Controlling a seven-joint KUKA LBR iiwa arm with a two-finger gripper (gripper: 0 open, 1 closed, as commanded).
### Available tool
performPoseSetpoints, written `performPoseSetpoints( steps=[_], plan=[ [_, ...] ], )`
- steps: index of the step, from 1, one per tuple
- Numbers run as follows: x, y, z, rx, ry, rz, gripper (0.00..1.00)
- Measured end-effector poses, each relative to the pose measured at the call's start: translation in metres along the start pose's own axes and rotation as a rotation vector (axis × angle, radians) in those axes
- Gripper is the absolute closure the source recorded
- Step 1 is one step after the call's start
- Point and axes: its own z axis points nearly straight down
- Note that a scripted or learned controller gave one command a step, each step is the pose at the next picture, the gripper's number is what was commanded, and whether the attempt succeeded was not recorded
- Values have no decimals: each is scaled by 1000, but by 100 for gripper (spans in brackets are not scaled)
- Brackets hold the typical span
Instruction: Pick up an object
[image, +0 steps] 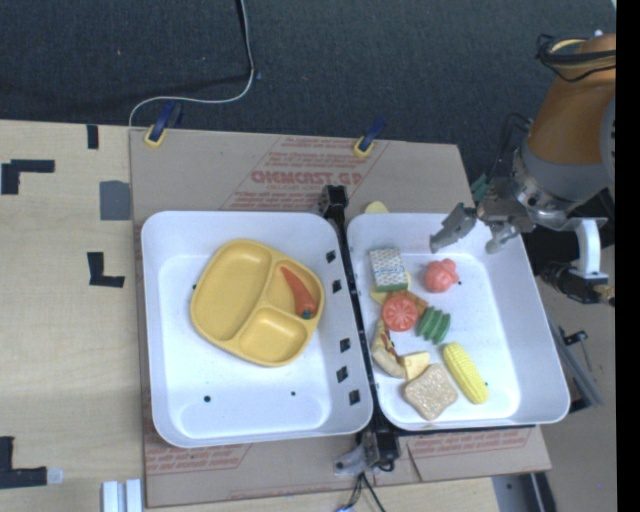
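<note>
Above the right bin's (535, 330) far rim, metal jaws (472, 236) gape, empty — knobbly pink strawberry (441, 275) just below.

**Two bins, side by side**

The left bin (170, 400) holds a divided plate (252, 302), with a toy chili (299, 290) in its right compartment. The right bin (525, 370) holds a sponge block (388, 268), tomato (400, 312), strawberry (440, 274), corn (464, 372) and bread slice (431, 391). The gripper (472, 232) hangs above the right bin's far edge.
</note>
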Motion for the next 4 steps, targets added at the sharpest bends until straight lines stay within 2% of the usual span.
performPoseSetpoints(
  steps=[1, 2, 3, 4],
  plan=[
    [17, 6, 105, 8, 1, 0, 0],
    [36, -6, 175, -10, -10, 1, 0],
    [35, -2, 159, -18, -8, 2, 100],
    [35, -3, 160, -15, -8, 2, 0]
  ],
)
